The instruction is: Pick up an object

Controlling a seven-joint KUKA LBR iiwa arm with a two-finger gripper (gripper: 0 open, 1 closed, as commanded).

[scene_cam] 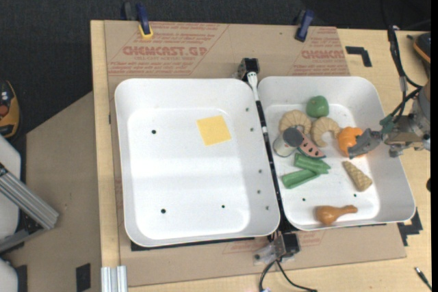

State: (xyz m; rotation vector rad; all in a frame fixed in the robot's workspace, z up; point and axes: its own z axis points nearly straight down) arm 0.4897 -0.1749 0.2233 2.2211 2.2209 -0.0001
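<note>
The right bin [387, 198] holds several toy foods. Among them are a green ball [317, 106], two tan croissants [295, 120] [326, 126], a watermelon slice [311, 147], green vegetable pieces [301, 178], a waffle cone [357, 175], a brown drumstick [334, 213] and an orange fruit [346, 138]. My gripper [365, 142] reaches in low over this bin's right side. Its tip is right against the orange fruit's right edge, just above the cone. I see nothing lifted. A flat yellow square [214, 130] lies alone in the left bin [185, 195].
A dark grey round piece [291, 138] lies beside the left croissant. The black hinge strip [263, 140] runs between the bins. Blue clamps [143, 18] [304, 24] pin the cardboard base at the back. Cables hang at the right edge [400, 78].
</note>
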